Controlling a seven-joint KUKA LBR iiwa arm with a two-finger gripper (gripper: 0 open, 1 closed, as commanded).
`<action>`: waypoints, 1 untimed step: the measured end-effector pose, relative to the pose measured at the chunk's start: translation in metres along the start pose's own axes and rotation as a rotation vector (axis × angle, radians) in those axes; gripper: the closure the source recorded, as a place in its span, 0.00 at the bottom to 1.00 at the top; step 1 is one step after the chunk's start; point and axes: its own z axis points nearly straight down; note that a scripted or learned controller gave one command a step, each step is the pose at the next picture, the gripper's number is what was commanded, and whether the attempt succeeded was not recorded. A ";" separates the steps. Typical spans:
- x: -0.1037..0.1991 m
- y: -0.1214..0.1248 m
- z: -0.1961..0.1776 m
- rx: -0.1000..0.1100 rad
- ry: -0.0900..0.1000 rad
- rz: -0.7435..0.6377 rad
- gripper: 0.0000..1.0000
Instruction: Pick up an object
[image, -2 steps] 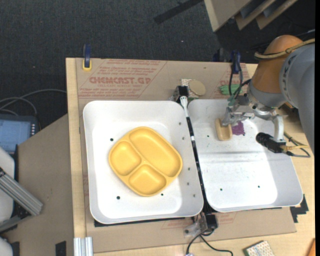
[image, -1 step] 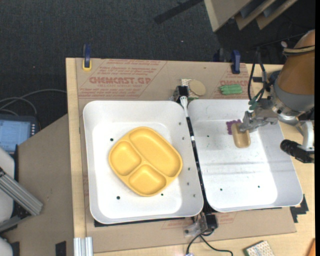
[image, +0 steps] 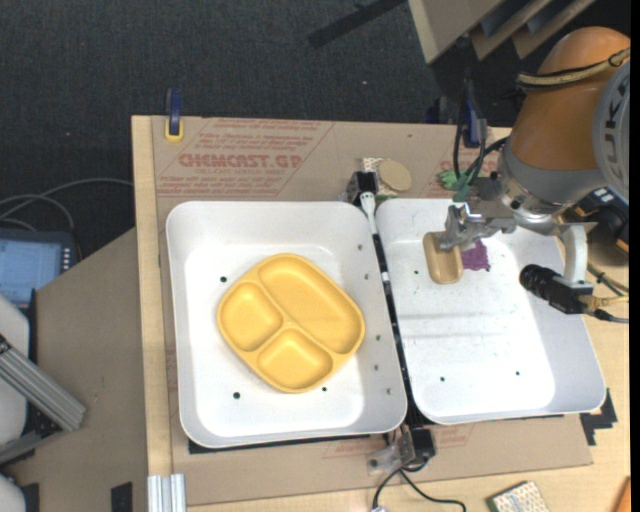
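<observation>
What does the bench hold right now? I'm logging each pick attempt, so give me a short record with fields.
left bin: holds a yellow plastic plate with three compartments
right bin: holds a small tan block and a small purple object, near its far edge
arm: grey with orange band, reaching over the right bin
gripper: down just above the tan block
lifted: nothing seen

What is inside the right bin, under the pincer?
In the right bin, a tan block sits directly below the pincer, with a purple object beside it. The arm covers part of the purple object, so its shape is unclear.
</observation>
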 end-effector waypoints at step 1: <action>0.021 -0.002 -0.004 0.003 -0.001 0.005 1.00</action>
